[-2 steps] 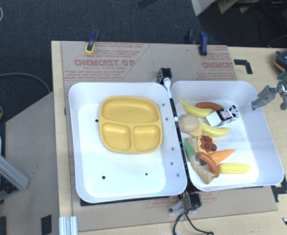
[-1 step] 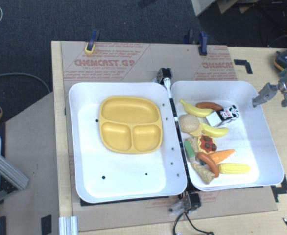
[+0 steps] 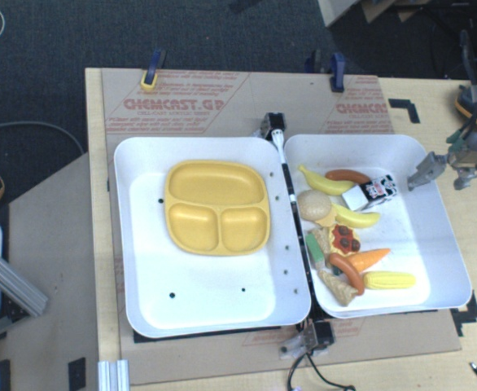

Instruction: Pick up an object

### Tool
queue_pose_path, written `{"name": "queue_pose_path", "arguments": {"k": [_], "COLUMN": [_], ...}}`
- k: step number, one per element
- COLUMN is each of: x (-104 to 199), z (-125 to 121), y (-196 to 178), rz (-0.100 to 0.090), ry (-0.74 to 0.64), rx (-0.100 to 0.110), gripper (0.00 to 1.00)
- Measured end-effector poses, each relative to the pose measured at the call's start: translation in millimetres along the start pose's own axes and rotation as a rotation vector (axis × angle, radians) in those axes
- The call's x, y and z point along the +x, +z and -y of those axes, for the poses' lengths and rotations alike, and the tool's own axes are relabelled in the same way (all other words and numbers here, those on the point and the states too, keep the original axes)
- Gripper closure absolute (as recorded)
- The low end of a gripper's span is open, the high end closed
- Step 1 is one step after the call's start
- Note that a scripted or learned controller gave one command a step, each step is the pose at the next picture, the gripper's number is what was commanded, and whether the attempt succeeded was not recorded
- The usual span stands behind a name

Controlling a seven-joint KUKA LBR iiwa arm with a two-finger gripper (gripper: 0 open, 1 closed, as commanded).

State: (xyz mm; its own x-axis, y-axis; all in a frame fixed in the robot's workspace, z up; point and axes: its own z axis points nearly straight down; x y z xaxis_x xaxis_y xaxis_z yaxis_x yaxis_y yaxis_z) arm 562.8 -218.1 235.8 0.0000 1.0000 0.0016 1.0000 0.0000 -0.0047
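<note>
Grey metal gripper (image 3: 448, 169) hangs at the right bin's (image 3: 434, 222) right rim, upper part, fingers spread apart with nothing between them, so released and empty. All places below are given relative to that right bin.

Nearest to the gripper, in the bin's upper middle: a small black-and-white toy (image 3: 372, 191), boxy, probably hard plastic, light. It lies just beside a red sausage (image 3: 348, 175) and a yellow banana (image 3: 326, 182). Below those, a second banana (image 3: 357, 217) and a beige round piece (image 3: 313, 207) close to the bin's left wall. Lower left part of the bin: a crowded pile with a pizza-like slice (image 3: 343, 239), a carrot (image 3: 367, 259) and a corn cob (image 3: 389, 280), touching or overlapping.

Handling, my judgement: all look like play food, hollow plastic, light, stiff, smooth and likely slippery; rounded ones may roll or squirt out of a pinch. Best hold is across the short width at mid-length. The corn cob sits at the pile's outer edge with bare floor to its right, so easiest access. The boxy toy has flat sides, a good pinch too.

Room: the bin's right half is bare floor, good for descent. The left wall and pile are tight. The left bin carries a yellow divided plate (image 3: 218, 206), well apart.
</note>
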Motion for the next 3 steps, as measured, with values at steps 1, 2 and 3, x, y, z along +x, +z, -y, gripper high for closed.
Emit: {"name": "queue_pose_path", "arguments": {"k": [1,2,3], "x": [6.7,-1.8,1.6], "z": [1.5,6.4,5.4], "y": [44.7,95.5,147.4], "rz": [-0.001,0.000,-0.006], "ry": [0.000,0.000,-0.002], "rx": [0.001,0.001,-0.001], "gripper": [0.00,0.00,0.00]}}
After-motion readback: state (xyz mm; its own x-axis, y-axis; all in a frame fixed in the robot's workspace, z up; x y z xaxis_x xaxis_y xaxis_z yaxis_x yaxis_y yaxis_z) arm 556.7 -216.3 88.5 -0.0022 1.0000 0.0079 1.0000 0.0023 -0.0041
